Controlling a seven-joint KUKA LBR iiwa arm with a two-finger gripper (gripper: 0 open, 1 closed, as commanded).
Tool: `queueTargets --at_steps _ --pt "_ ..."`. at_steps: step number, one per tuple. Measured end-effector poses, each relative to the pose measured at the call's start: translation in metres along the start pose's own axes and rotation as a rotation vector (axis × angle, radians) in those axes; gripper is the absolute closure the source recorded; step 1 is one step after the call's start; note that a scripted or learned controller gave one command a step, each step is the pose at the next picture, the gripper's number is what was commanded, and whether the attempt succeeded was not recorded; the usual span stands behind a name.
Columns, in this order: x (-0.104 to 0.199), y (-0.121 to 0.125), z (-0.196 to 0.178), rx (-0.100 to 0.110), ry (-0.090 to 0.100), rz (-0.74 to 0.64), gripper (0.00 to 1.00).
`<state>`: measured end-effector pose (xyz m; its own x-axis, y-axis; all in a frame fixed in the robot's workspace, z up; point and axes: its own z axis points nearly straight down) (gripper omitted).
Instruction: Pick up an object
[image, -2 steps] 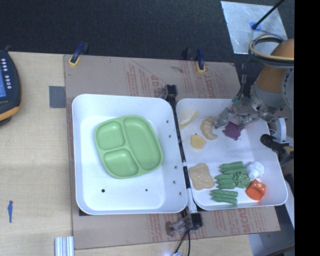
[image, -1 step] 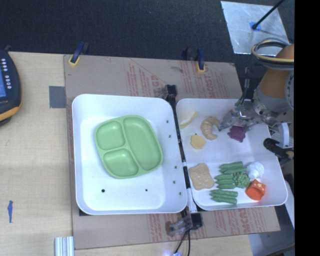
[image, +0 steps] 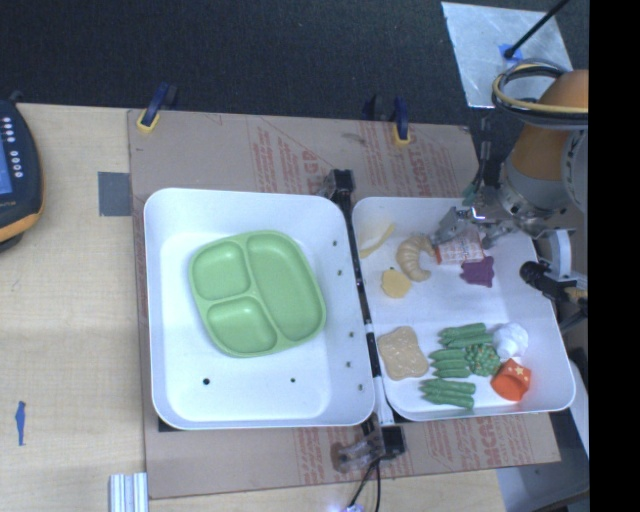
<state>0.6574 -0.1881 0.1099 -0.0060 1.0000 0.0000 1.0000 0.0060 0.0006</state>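
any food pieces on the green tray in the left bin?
No. The green tray lies bare in the left bin; the food pieces, such as the croissant, sit in the right bin.

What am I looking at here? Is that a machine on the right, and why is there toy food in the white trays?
One camera looks down at a slant on a bench. The robot arm, grey with an orange band, reaches in from the right. Its gripper is low in the right bin, by a croissant and a purple piece; whether it holds anything is unclear. That bin also holds toy green beans, a bread slice and a red piece. The left bin holds a green divided plate. The arm's job is to pick something up.
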Motion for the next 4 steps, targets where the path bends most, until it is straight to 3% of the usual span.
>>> queueTargets --at_steps 1,2,4 --pt "-0.025 -0.001 0.018 0.001 -0.001 0.005 0.00" --pt "-0.024 0.000 0.006 0.000 -0.003 0.000 1.00" --pt "0.132 0.001 -0.086 -0.002 0.002 -0.005 1.00"
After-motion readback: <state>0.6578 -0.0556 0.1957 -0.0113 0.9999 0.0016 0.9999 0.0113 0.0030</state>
